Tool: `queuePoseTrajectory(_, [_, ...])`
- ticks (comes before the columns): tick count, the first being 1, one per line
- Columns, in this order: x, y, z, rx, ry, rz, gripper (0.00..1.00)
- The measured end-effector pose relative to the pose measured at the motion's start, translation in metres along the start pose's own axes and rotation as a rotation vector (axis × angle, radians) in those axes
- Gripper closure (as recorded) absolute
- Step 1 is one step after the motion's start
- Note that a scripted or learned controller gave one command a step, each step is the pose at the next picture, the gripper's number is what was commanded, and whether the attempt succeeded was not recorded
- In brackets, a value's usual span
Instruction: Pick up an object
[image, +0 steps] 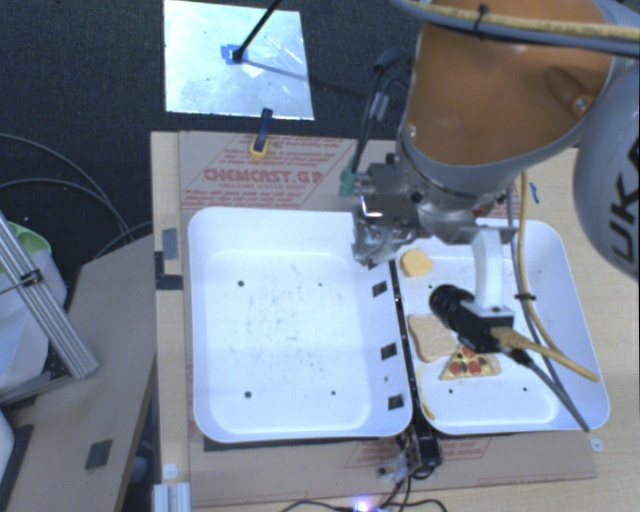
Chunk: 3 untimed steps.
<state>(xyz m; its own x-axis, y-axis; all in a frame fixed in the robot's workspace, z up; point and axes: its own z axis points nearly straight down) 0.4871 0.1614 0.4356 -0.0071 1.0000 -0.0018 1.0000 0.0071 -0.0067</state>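
Two shallow white bins sit side by side on a printed cardboard sheet (262, 172). The left bin (280, 335) has faint dark specks scattered across its floor. The right bin (562, 300) holds the pickable things, all on its left half. A small yellow disc (415, 264) lies at about 10 o'clock. A pale slice of toast (430, 338) lies at about 8 o'clock against the inner wall. A toy pizza slice (470, 367) lies at about 7 o'clock, touching the toast's lower right corner.

The arm (500, 90) reaches in from 2 o'clock. Its gripper (375, 245) hangs over the seam between the bins at their far end, with the yellow disc just beside it at 4 o'clock. Whether the gripper is open or closed cannot be told, and nothing is seen in its grasp.
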Motion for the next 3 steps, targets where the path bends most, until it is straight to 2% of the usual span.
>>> queuePoseTrajectory(1, [-0.001,0.001,-0.017,-0.012,0.003,-0.006,1.0])
queuePoseTrajectory(3, [-0.001,0.002,-0.039,-0.017,0.005,-0.018,1.0])
